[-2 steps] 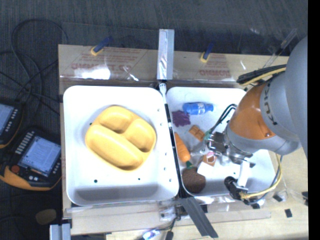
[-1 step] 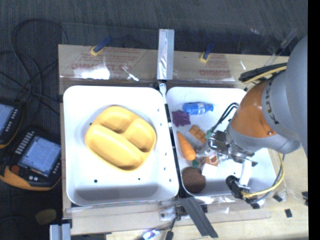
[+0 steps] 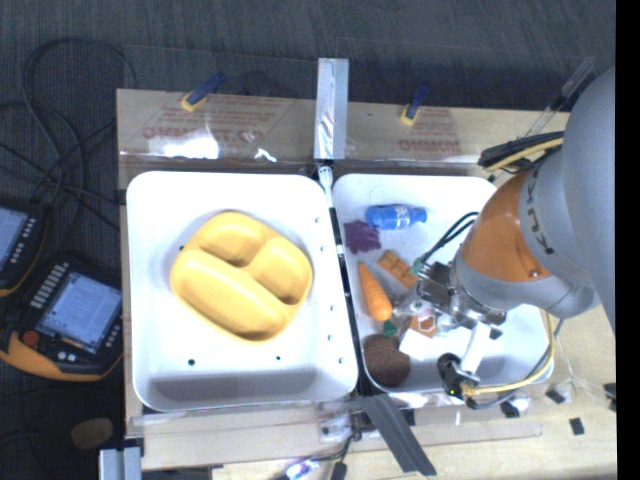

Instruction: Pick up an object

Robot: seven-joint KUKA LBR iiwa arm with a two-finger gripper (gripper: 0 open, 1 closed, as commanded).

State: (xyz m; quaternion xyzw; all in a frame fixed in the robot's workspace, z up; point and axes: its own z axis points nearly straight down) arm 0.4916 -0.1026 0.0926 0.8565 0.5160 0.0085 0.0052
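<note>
Reaching in from the right, I am hanging over the right bin [image 3: 540, 343], my grey arm [image 3: 590, 208] and its orange band [image 3: 505, 243] covering much of that bin's right half. My fingers [image 3: 432, 316] are sitting low among the small things there, but I cannot tell whether they are parted or closed, and nothing is showing plainly between them.

Just beside my fingers, on their left, an orange carrot [image 3: 375, 293] is lying at a slant, with a brown block [image 3: 394, 267] near its upper end. Below the carrot a dark brown round thing [image 3: 385, 360] is resting near the bin's lower wall. A purple piece [image 3: 361, 235] is lying close to the divider, and a blue bottle [image 3: 396, 215] is lying on its side near the bin's far wall.

A big yellow lumpy thing [image 3: 241, 273] is filling the middle of the left bin [image 3: 150, 368]. Both bins are sitting side by side on the bench [image 3: 250, 118].
</note>
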